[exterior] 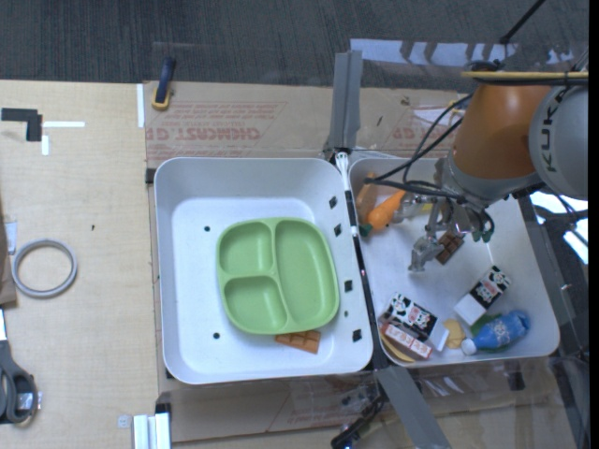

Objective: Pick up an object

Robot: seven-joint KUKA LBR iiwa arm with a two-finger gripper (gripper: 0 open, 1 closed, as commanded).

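Hand (pixel 438 249): centre-right of frame, over the right shallow white bin (pixel 538 279); fingers closed on a small brown block (pixel 450 245).
Left shallow white bin (pixel 187 204): holds a green divided plastic plate (pixel 278 275).

Bright, even overhead light; soft shadows inside the left bin (pixel 168 279), slight blur, whites glaring at right.
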